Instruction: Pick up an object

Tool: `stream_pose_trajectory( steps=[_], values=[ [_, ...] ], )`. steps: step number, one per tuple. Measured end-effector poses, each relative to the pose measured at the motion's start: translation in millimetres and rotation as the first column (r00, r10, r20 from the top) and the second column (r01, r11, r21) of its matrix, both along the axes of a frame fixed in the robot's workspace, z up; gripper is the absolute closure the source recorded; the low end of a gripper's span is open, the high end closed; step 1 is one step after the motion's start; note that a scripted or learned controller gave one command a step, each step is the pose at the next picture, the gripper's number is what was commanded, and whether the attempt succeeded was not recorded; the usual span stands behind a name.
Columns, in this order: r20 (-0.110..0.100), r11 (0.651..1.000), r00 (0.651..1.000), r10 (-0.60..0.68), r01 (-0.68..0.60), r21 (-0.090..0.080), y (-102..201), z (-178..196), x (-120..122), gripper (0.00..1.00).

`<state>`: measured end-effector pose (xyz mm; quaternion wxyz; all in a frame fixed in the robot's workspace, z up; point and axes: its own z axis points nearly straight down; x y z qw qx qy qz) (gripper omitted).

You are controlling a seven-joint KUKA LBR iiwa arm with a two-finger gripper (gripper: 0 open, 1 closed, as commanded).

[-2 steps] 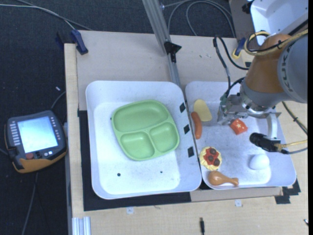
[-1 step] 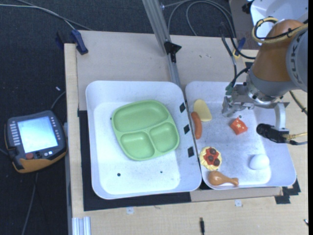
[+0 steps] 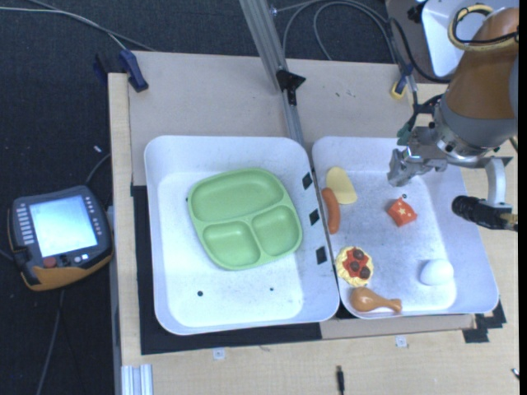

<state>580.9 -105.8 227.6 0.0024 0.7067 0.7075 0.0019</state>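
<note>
Grey two-finger gripper (image 3: 401,179) hovers just above small red block toy (image 3: 401,212) in rt white plastic bin (image 3: 461,303); finger state unclear.

The grey arm with the orange band (image 3: 486,64) runs off frame at 2 o'clock, and its claw (image 3: 405,171) is too blurry to read the fingers.

Teach pendant (image 3: 59,235) lies left of the bench (image 3: 214,97).
</note>
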Motion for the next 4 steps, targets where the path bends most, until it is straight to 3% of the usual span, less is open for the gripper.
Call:
stream_pose_trajectory(
  steps=[1,4],
  values=[
    [-0.003,1.000,1.000,0.001,-0.001,0.000,0.3,20.9,1.0,1.00],
    [-0.009,1.000,1.000,0.005,-0.005,0.004,160.1,18.0,-35.2,1.00]
  ],
)
